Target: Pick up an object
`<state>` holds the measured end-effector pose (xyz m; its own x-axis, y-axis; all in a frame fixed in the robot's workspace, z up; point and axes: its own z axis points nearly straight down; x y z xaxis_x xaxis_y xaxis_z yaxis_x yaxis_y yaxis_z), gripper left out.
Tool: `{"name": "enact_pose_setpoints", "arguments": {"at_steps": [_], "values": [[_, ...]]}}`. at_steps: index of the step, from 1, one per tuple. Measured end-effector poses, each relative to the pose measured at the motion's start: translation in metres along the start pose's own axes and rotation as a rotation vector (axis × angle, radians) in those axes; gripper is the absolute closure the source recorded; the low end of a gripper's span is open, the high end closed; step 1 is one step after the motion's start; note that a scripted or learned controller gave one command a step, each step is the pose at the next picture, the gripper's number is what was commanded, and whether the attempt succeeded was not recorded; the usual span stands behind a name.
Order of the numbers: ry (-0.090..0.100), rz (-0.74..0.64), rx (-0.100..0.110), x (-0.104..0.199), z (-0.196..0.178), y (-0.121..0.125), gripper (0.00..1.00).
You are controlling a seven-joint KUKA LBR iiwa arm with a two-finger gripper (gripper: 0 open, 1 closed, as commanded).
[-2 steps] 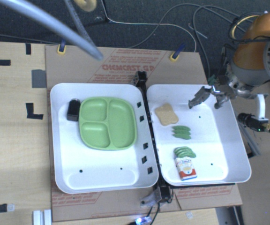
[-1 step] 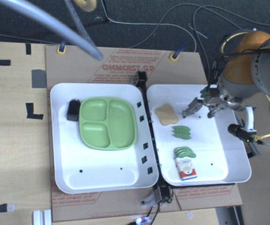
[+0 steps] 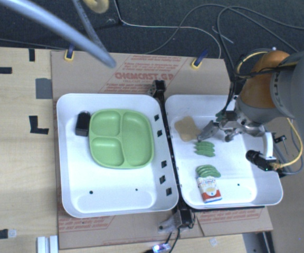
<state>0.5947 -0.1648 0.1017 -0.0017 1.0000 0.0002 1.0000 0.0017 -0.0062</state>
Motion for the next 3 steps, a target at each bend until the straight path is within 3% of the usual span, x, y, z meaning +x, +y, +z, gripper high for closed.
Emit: {"name": "enact_pose_setpoints", "arguments": {"at_steps": [1, 3], "values": [[0.000, -0.001, -0.004, 0.000, -0.013, 0.001, 1.00], [-0.002, 0.001, -0.011, -0.005, -0.136, 0.000, 1.00]]}}
